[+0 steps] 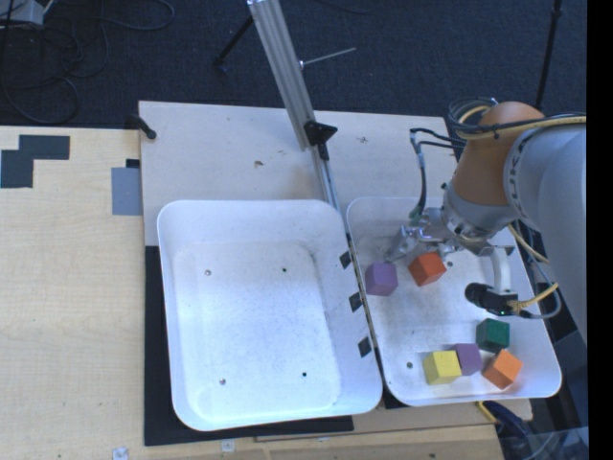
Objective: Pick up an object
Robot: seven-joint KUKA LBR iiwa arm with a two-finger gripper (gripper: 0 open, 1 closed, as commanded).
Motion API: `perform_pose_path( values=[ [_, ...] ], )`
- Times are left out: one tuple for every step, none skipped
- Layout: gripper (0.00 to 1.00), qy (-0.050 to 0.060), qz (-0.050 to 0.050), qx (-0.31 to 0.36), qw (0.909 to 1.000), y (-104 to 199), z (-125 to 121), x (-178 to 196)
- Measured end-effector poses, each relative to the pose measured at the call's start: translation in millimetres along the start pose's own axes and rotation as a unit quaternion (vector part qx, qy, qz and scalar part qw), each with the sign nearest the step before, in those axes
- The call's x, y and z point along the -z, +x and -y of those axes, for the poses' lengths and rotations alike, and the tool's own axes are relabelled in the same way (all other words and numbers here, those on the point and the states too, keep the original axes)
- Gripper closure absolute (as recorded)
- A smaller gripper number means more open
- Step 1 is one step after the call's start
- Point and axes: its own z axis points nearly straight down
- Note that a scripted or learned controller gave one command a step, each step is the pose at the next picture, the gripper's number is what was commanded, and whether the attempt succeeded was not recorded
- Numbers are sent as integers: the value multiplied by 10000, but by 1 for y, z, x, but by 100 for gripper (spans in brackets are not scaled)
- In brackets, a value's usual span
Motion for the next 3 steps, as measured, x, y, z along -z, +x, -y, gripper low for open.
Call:
perform_pose_path(
  values=[
    [100,10,-5,-28,10000,-2,2,12],
    [100,-1,11,-34,10000,-46,11,19],
    [0,-3,2,-22,10000,-44,11,19]
  ],
)
